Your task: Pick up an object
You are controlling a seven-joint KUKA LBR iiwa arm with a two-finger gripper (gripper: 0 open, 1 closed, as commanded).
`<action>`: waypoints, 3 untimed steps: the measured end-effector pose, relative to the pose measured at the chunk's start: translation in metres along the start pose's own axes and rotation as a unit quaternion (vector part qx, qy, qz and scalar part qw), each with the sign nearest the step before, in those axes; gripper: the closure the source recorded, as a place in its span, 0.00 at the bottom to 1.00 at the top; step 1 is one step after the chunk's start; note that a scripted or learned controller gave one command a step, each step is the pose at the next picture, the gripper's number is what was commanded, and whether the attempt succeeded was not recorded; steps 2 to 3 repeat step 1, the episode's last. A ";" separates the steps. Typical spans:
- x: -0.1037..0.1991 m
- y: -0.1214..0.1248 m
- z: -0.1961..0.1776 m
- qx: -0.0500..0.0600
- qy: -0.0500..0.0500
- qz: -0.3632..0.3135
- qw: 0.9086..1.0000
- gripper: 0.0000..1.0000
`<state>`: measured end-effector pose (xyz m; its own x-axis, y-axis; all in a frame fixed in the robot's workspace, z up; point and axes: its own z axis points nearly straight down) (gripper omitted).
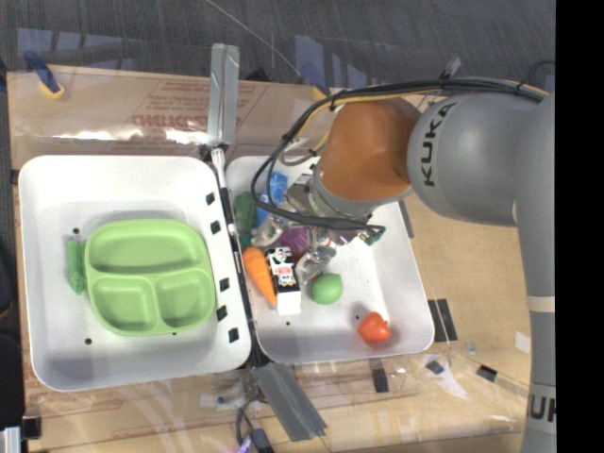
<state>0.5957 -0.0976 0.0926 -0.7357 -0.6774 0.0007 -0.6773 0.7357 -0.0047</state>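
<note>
The end effector (316,253) hangs low in the right bin (408,281) with the green ball (327,289) at its 5 o'clock, grip state impossible to tell, so no object looks lifted yet.

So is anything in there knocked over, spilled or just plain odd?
Nothing looks spilled or broken. The green divided tray lies flat in the left bin. In the right bin, the carrot, green ball and orange-red piece lie loose. The gripper hangs over that pile.
</note>
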 end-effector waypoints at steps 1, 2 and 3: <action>0.049 0.022 0.000 -0.002 -0.002 -0.084 0.996 0.00; 0.049 0.022 0.000 -0.002 -0.002 -0.084 0.996 0.00; 0.049 0.022 0.000 -0.002 -0.002 -0.084 0.996 0.00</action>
